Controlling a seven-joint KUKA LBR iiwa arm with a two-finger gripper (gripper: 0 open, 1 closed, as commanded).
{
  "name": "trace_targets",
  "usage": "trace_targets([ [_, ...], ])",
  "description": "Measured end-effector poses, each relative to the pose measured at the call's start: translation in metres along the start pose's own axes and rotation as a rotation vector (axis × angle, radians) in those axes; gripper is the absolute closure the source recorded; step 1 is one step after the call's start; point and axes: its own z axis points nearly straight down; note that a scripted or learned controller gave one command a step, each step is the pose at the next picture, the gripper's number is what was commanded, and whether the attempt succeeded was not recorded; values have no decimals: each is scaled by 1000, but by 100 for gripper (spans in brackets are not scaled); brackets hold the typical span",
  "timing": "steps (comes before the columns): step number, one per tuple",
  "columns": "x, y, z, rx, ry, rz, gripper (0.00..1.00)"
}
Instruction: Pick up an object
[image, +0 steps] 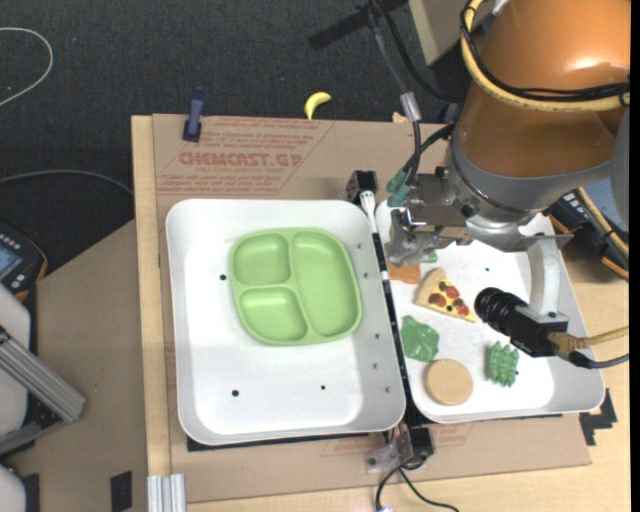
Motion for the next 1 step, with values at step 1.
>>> trace_targets([
  [1,-6,-1,-4,12,-7,11,100],
])
